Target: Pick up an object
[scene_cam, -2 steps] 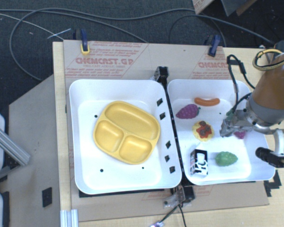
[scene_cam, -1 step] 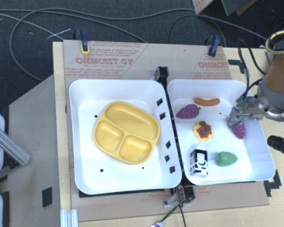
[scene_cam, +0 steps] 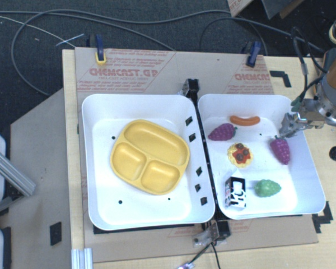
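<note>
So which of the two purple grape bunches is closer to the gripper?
The bunch of grapes on the right, just below the gripper. The other bunch lies further left, under the sausage.

Two white bins [scene_cam: 95,167]: smooth plastic, slight sheen. Yellow divided plate [scene_cam: 150,157]: glossy moulded plastic. Toy foods, matt plastic or rubbery: purple grapes [scene_cam: 280,150], second purple bunch [scene_cam: 222,131], orange sausage [scene_cam: 245,120], green lump [scene_cam: 267,188], pizza piece [scene_cam: 240,154]. Gripper [scene_cam: 284,129]: bare grey metal, dull shine. Bench [scene_cam: 129,69]: pale board under printed film. Floor [scene_cam: 33,66]: dark rough carpet.
</note>
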`<state>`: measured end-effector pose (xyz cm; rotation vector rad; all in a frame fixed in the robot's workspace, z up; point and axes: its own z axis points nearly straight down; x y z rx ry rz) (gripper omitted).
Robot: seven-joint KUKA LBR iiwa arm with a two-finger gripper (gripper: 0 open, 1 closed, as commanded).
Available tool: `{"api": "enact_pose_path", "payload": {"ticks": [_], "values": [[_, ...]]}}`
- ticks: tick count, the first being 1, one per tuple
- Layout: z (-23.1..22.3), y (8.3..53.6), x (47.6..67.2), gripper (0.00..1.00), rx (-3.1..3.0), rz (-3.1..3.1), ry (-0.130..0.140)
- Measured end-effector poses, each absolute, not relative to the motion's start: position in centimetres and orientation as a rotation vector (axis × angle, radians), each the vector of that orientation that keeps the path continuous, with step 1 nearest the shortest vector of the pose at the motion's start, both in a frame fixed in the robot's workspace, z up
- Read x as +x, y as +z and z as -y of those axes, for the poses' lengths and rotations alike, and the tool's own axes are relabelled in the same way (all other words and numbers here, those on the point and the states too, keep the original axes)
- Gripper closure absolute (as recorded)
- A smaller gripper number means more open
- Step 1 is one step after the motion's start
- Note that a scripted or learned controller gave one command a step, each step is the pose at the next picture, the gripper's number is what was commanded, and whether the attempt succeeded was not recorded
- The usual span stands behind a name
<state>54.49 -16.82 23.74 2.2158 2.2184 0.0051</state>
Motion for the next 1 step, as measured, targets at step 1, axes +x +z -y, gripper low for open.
{"api": "enact_pose_path", "payload": {"ticks": [1], "values": [[16.83, 28.99, 54.59, 1.00, 2.216, -2.219, 0.004]]}}
